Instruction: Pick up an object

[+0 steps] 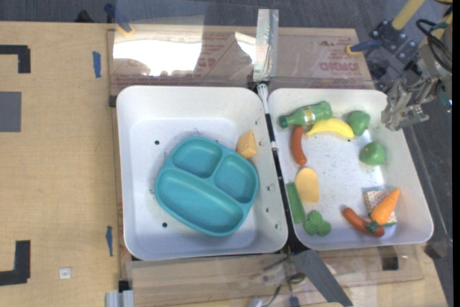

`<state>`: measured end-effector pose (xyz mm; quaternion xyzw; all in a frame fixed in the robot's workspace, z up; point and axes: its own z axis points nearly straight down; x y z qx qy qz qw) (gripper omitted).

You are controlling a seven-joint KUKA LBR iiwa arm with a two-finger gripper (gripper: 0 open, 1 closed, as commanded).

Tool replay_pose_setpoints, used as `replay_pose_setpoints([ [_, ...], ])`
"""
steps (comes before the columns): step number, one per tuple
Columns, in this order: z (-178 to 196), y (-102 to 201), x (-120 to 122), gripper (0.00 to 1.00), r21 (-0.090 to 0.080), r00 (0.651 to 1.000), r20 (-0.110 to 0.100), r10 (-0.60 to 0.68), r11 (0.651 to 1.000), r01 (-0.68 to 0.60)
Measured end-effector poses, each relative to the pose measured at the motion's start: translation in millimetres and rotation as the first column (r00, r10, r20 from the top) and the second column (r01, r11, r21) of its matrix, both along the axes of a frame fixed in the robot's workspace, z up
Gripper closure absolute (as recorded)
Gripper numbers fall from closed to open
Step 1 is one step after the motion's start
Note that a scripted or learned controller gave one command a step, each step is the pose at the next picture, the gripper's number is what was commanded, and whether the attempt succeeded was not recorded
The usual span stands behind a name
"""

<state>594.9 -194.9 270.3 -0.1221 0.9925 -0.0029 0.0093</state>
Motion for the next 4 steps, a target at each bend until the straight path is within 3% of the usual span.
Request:
replay_pose_setpoints([
  [1,-179.8,-12.2,45.3,1.00,0.004,0.993,-0.005,-0.117,0.993,0.117],
  [2,-14.9,-8.2,73.3,1.00,-0.003,0.999,0.007,0.048,0.999,-0.048],
  [3,-180.5,-7.8,72.3,1.00,0.000,0.985,-0.007,0.175,0.985,-0.175],
  [4,2.7,14.6,76.2,1.00,-0.001,0.998,0.005,0.060,0.998,-0.060],
])
